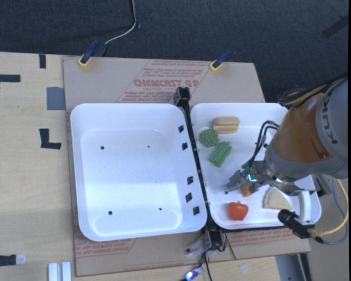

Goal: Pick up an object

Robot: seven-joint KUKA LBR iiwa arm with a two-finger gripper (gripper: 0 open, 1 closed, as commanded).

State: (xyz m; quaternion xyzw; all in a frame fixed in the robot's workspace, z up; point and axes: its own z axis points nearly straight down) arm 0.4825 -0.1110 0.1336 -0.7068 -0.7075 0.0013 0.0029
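The arm reaches in from the right and the end effector [241, 181] sits low inside the right bin [254, 111], near its middle. From above, I cannot tell whether it is spread or pressed together; the wrist and its small lit spot cover the tips, and nothing is visibly pinched between them.

Candidates sit all around it. A red tomato-like piece [237, 210] lies just below the tool, near the bin's front edge. A pale wedge [276, 199] rests to the right, partly tucked under the arm. Up and left are a green ridged vegetable [220, 154], a green broccoli-like piece [208, 137] just beside it, and a tan bun-shaped piece [225, 124] toward the back wall. The left bin [82, 119] waits alongside.

To do this step well, my read is: commit to one target. The red piece looks the cleanest choice, standing apart from its neighbours. Centre the tips over it before descending, so it is straddled, not nudged toward the rim. It appears round, so it may roll; close slowly and low on its body. The two green pieces sit close enough that a grab there risks catching both. Lift straight up and check something actually comes with it.
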